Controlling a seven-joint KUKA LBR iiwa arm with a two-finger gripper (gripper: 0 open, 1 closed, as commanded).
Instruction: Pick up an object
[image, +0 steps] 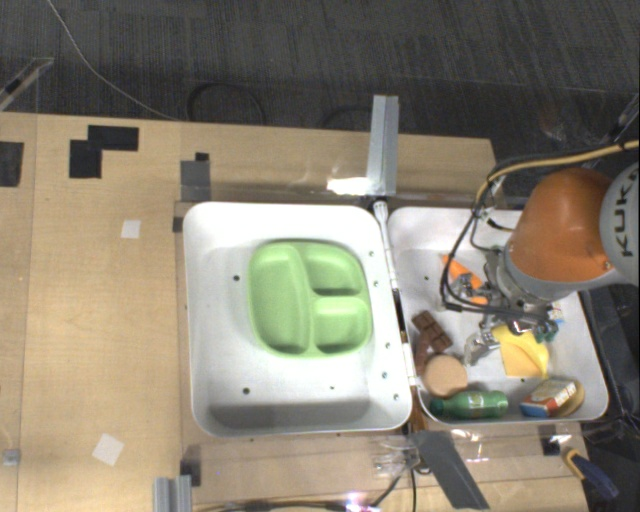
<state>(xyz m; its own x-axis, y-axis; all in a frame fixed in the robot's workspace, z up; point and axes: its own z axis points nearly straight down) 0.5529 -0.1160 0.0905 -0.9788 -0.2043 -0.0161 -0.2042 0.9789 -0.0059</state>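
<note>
gripper (487, 343): grip state unclear | wrist hides yellow item (525, 355) partly | right bin (597, 385)

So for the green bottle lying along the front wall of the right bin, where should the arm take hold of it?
Probably across the middle of the green bottle, coming straight down. It lies on its side along the right bin's front wall, so the grip should span its narrow width. The wall side looks tight, and the round tan piece sits close behind its left end, so staying toward the right half looks safer.

Robotics lab: plywood bench (90, 330), two white bins (200, 300), loose cables (470, 235), carpet floor (250, 50).
</note>
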